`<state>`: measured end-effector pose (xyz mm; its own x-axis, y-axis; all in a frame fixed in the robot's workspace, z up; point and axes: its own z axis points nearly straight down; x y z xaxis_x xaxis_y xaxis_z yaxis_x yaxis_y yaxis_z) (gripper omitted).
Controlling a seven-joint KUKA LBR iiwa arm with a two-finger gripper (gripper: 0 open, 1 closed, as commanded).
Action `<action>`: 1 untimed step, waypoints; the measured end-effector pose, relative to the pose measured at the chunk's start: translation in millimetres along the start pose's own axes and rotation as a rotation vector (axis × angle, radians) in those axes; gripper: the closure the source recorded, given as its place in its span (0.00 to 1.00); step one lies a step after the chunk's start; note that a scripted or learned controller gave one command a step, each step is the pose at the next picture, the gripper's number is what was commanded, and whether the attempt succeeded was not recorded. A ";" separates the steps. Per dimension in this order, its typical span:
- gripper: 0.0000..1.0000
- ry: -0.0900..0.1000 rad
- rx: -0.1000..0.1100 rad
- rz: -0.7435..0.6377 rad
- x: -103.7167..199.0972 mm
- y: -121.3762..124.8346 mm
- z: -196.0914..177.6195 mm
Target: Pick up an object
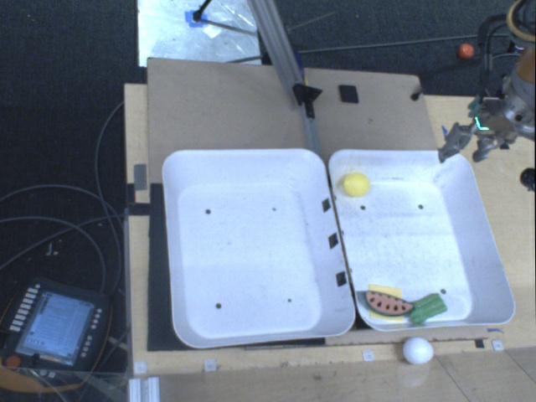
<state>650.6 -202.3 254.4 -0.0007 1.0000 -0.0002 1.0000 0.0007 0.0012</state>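
Observation:
In the right bin (469,224) a yellow ball (356,184) lies near the far left corner. A watermelon slice (388,304), a yellow piece (383,291) behind it and a green piece (428,307) rest at the near edge. My gripper (466,146) hangs above the bin's far right corner, open, with nothing between its fingers.
The left bin (180,224) sits beside the right one. A white ball (418,350) lies on the bench in front of the right bin. A slanted metal pole (280,44) rises behind the bins. A tablet (54,325) lies at the lower left.

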 end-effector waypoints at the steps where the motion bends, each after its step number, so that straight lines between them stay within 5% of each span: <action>1: 0.00 0.000 0.000 0.000 0.0 0.0 0.0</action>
<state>650.7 -202.3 254.4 -0.0008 1.0000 -0.0002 1.0000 0.0008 0.0012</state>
